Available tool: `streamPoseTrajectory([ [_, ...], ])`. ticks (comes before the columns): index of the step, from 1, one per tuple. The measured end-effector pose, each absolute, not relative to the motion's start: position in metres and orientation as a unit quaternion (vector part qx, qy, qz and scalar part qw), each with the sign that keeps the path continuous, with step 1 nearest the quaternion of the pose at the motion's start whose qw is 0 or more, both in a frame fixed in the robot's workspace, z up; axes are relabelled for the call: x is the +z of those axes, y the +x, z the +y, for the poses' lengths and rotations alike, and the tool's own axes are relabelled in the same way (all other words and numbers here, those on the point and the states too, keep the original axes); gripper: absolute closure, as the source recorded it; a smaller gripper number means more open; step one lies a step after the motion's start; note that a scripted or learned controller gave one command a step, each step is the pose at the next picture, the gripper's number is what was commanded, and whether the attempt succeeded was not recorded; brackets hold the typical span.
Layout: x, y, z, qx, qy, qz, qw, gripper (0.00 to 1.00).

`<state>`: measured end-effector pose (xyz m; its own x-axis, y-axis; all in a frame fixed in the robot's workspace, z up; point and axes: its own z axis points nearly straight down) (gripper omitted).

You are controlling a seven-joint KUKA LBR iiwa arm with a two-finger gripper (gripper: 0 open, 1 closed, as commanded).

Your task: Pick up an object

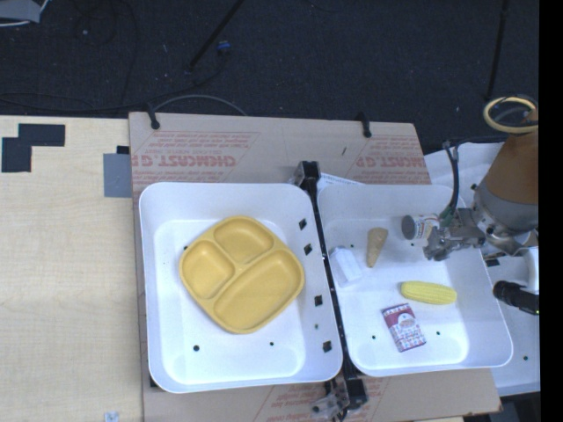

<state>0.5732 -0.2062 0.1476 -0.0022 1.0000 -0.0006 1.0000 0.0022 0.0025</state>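
The right bin (493, 345) holds a yellow corn cob (428, 293), a small red and white carton (404, 327), a tan wedge-shaped piece (376, 245) and a crumpled white item (344, 264) by the divider. My gripper (437, 243) hangs over the bin's upper right part, just above the corn and to the right of the tan wedge. Nothing shows between its parts. The arm's orange band (515, 170) rises behind it at the right edge.
The left bin (167, 236) bears a yellow three-compartment plate (242, 273) lying tilted in its middle. A black divider (318, 271) runs between the bins. Cardboard lies under both bins, and a wooden bench top extends to the left.
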Motion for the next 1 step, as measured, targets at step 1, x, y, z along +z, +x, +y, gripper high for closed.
streamPoseTrajectory([
  [1,0.2006,0.5739,-0.2068,0.0006,0.706,0.708,0.001,1.00],
])
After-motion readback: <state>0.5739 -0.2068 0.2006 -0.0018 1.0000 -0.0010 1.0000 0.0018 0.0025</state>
